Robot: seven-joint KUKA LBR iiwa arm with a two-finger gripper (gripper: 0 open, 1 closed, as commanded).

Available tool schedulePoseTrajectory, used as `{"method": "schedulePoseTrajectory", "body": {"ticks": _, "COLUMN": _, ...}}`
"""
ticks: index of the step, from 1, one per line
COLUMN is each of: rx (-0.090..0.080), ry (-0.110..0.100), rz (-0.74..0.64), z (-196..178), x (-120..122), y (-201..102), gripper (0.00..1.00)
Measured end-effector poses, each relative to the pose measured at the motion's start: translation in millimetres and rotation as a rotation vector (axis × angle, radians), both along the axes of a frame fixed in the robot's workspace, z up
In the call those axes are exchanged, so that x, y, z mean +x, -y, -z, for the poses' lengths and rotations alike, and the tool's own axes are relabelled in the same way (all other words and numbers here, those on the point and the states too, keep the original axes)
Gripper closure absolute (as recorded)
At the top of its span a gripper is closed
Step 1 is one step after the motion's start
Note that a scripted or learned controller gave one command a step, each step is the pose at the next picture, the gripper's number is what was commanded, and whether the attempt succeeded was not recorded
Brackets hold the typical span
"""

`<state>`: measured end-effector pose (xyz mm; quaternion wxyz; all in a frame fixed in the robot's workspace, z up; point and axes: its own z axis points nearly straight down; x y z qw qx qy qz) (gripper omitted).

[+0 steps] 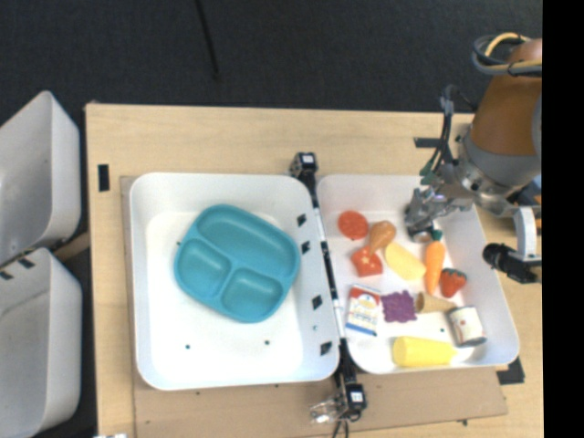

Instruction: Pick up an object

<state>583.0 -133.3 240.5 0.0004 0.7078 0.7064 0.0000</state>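
Note:
The right bin [365, 188] holds several toy foods: a red tomato [352, 224], an orange-brown piece [381, 234], a red pepper [367, 262], a pale yellow piece [404, 263], an orange carrot [433, 265], a strawberry [452, 283], purple grapes [398, 307], a small white carton [363, 312], a yellow corn-like block [422, 351] and a small can [464, 325]. My gripper [423, 223] hangs low over the bin's upper right part, just above the carrot's top end. Nothing shows between its fingers.
The left bin [155, 336] carries a blue divided plate [237, 262]. A ridge with black clips [319, 263] divides the two bins. The arm's grey and orange body [502, 126] leans in from the right over the bench's edge.

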Motion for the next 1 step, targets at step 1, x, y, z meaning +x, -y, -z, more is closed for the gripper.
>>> {"method": "schedulePoseTrajectory", "body": {"ticks": 1, "rx": 0.001, "ry": -0.004, "rz": -0.007, "z": 4.4, "x": -8.8, "y": -44.9, "gripper": 1.00}}
